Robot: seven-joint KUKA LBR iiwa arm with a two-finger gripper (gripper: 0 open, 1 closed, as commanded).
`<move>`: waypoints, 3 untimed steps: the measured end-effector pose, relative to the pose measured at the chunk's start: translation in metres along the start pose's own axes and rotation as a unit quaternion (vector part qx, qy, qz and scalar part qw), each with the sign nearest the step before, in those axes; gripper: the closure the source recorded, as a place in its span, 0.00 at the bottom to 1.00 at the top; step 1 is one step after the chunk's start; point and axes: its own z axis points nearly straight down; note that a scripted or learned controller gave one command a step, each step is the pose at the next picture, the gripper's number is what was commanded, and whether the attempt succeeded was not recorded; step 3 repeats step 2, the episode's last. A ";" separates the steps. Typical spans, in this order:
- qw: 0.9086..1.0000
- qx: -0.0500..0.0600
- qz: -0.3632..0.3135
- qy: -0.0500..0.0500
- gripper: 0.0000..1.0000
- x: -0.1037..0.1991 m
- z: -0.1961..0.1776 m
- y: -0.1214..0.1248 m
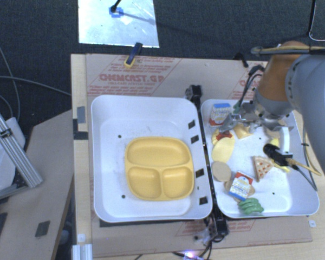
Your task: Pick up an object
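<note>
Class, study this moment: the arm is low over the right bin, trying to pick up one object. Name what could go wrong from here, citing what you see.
1. Clutter: the gripper sits among a small carton and yellow pieces lying close together, so it may catch two things or knock one aside.
2. Flat items such as the pizza slice lie low against the bin floor and could slip from the fingers.

Grey arm [309,85] from the right, orange-banded wrist bent low; tool [239,121] pointing left
</note>
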 end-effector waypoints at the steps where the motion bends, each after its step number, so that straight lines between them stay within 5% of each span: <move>1: 1.000 -0.003 -0.003 0.002 1.00 0.002 -0.013 0.003; 2: 1.000 -0.002 -0.003 0.001 0.00 0.002 -0.012 0.003; 3: 1.000 -0.002 -0.003 0.001 0.00 0.002 -0.012 0.003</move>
